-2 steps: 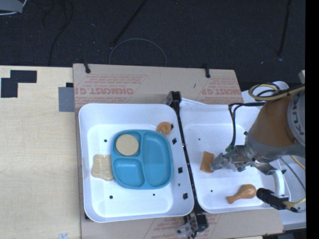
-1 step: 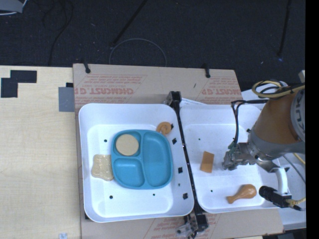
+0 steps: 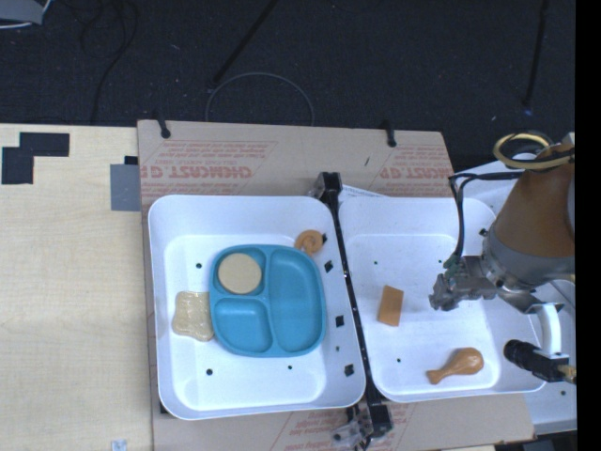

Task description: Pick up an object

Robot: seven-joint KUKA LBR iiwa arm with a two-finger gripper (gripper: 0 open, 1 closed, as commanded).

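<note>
A dark carpeted floor with loose black cables fills the top of the view; below it a pale wooden bench (image 3: 66, 280) carries a sheet of printed cardboard (image 3: 282, 163), and on that sit two shallow white bins side by side, joined by a black divider strip; the left bin (image 3: 178, 383) holds a blue divided tray (image 3: 277, 313), whose upper left compartment contains a round tan disc (image 3: 238, 272); a pale, lumpy yellowish piece (image 3: 192, 315) lies against the tray's left edge, touching it, and a small round brown item (image 3: 309, 242) rests at the bin's upper right corner, just beside the divider, its shape hard to make out. The right bin (image 3: 413, 242) is partly covered on its right side by the arm (image 3: 535, 224), grey and orange-brown, which is cut off at the frame edge; the gripper (image 3: 447, 292) hangs low over the bin's middle right; it is dark and blurred, so whether it is spread or closed I cannot tell, and nothing is seen between its tips. An orange block (image 3: 391, 305) lies on the bin floor near the gripper, to its left and apart from it; a tan drumstick-shaped toy (image 3: 457, 365) lies near the bin's front wall, below the gripper and apart from it.
</note>
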